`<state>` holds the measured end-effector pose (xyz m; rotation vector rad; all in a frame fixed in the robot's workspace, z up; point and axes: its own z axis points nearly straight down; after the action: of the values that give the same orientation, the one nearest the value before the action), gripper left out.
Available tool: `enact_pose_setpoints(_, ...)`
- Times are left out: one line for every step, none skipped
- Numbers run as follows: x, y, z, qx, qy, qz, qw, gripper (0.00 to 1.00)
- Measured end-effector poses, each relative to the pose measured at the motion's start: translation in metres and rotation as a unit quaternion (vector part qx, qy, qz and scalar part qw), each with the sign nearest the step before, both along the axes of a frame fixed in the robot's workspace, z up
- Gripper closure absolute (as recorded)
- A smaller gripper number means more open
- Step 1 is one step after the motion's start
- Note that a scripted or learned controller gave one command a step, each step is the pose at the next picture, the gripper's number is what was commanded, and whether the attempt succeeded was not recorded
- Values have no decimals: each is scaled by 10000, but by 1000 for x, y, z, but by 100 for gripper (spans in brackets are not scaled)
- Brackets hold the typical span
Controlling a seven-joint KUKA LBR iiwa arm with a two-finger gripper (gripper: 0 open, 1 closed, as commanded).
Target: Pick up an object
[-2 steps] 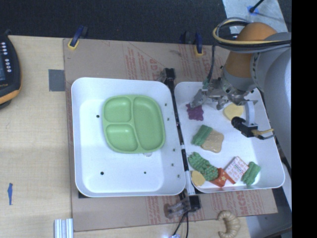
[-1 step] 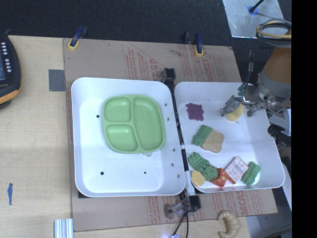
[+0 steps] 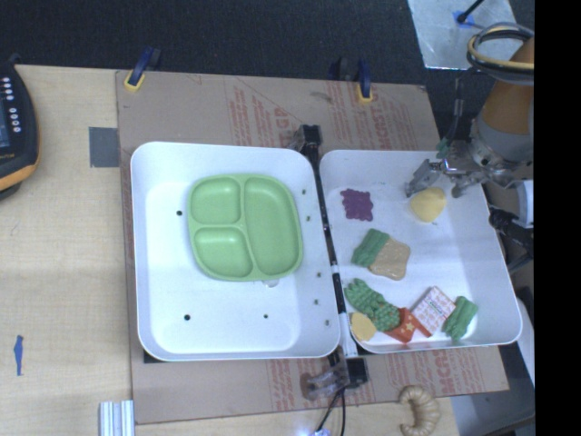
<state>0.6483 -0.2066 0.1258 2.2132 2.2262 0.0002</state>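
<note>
Pincer [image 3: 442,178] sits spread over the yellow lemon-like toy [image 3: 428,205] in the right bin [image 3: 495,271] — judged light, rounded, slippery; best gripped across its middle

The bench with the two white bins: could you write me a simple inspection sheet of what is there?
Surface: wooden bench under a cardboard sheet held by clamps; left bin and right bin sit side by side.
Job's things: right bin holds a yellow ball, purple piece, tan slice, green toys and a red-and-white packet.
Clutter: green divided plate in the left bin; curled tan thing outside the bins.
Grippers: gripper hangs just above the yellow ball, fingers spread, holding nothing.
Cables: black cable at the near edge.
Surroundings: handheld controller at left; dark floor behind.
</note>
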Motion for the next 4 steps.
enact_pose_setpoints(8,-5,-35,3,19,5,10000,0)
enact_pose_setpoints(9,-5,-22,-8,9,21,10000,100)
enact_pose_setpoints(-18,76,68,18,6,14,10000,100)
enact_pose_setpoints(-36,146,66,15,41,23,10000,100)
